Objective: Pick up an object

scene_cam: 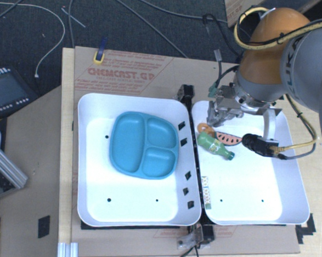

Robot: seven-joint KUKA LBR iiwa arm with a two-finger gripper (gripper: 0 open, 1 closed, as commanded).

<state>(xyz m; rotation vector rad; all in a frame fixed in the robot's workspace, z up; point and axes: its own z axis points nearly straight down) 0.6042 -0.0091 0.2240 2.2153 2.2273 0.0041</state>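
In the right bin [254, 208], near its far left corner, a green bottle-shaped toy [215, 146] lies on its side. A watermelon slice toy [228, 138] and a small orange ring [204, 127] lie close beside it. My gripper [217, 116] hangs just above and behind these toys, at the bin's far left part. The toys lie on the bin floor, apart from the gripper.
The left bin [91, 186] holds a blue divided plate [144, 145] in its middle. A row of black clips runs along the divider between the bins [188, 171]. Cables lie on the dark floor beyond the bench.
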